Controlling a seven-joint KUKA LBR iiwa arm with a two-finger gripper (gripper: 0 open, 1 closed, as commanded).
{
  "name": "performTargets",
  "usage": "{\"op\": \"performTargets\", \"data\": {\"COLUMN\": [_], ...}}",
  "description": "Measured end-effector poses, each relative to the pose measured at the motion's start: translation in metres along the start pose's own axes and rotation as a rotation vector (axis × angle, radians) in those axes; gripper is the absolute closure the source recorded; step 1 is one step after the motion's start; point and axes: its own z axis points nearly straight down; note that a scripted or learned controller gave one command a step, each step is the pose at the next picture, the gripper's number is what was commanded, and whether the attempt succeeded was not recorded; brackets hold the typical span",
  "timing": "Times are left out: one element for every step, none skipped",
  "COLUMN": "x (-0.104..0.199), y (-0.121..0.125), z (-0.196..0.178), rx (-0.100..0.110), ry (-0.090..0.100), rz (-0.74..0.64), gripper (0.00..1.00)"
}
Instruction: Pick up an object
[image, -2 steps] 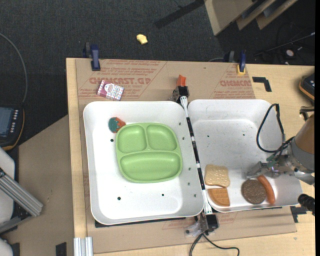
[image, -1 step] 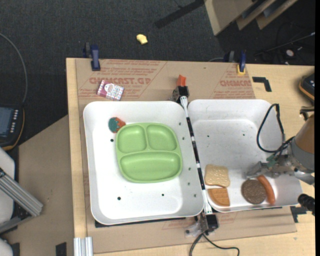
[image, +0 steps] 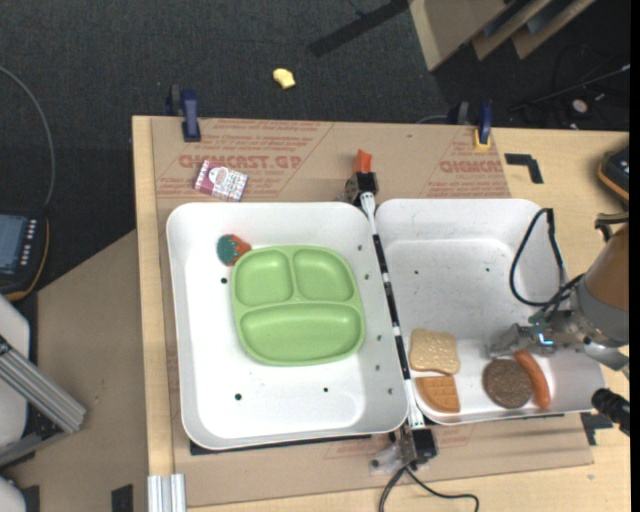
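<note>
A small pink packet (image: 220, 180) lies on the cardboard (image: 300, 160) behind the bins. Blue clamps (image: 187, 110) grip its edge; a yellow scrap (image: 284, 77) lies on the floor.

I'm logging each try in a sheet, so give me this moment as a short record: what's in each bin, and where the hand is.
left bin: green divided plate; small red-and-teal item touching the plate's upper-left corner
right bin: two crackers, brown round patty, orange sausage, all near the front wall
hand: low in the right bin, just above the patty and sausage
hand's hold: cannot tell
</note>
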Motion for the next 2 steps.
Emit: {"op": "performTargets", "data": {"x": [-0.001, 0.052], "y": [0.001, 0.003], "z": [-0.01, -0.107], "rx": [-0.004, -0.011], "ry": [-0.002, -0.003], "rz": [0.0, -0.005], "gripper": [1.0, 1.0]}}
